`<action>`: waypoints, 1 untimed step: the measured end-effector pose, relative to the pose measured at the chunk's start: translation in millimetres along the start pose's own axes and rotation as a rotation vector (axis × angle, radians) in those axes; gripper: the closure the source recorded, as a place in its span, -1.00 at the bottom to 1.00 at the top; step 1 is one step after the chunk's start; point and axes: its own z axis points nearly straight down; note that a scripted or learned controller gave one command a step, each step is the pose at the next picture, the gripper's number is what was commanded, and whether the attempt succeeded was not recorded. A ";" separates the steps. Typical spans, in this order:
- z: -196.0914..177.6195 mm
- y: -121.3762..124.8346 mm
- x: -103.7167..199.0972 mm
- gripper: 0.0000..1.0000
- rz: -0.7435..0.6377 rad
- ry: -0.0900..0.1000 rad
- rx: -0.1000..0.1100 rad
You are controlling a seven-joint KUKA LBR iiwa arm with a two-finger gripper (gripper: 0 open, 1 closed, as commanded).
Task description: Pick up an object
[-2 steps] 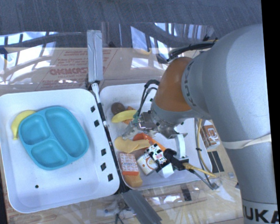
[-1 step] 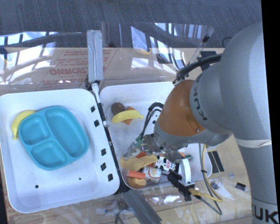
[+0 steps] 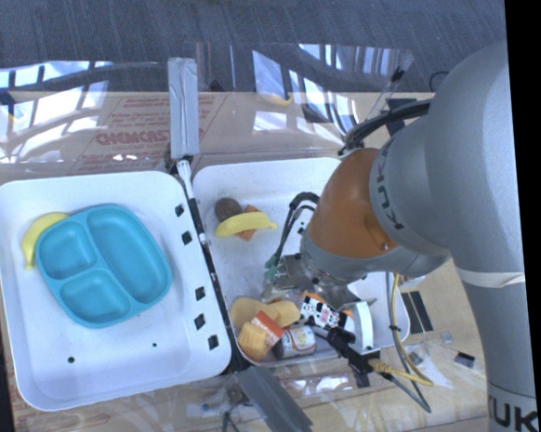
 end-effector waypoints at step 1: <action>-55.9 3.2 -2.7 1.00 0.168 -0.001 0.006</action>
